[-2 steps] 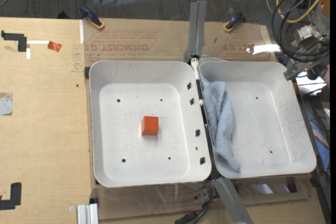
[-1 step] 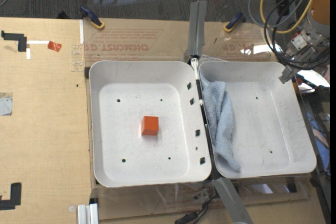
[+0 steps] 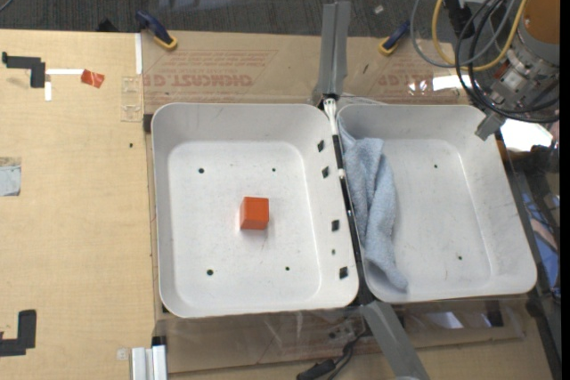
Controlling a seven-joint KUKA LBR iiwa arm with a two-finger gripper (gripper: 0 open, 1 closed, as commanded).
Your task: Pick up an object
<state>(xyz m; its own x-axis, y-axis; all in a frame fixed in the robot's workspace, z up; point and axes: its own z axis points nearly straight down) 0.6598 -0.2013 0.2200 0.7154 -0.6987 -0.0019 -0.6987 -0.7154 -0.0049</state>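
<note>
Wooden bench top (image 3: 71,218) is carrying two shallow white plastic bins side by side. Left white bin (image 3: 178,280) is holding one small orange-red cube (image 3: 255,214), sitting flat a little below the bin's centre, touching no wall. Right white bin (image 3: 499,218) is holding a crumpled pale blue cloth (image 3: 374,209), draping along its left wall, from near the top corner down toward the bottom edge. Grey arm with orange band (image 3: 539,31) is showing at the upper right corner, trailing black cables, hanging above the right bin's far right corner. Its end effector isn't visible clearly enough, so open or closed: cannot tell. Cube is lying well apart from the arm, across the other bin, down-left of it.
</note>
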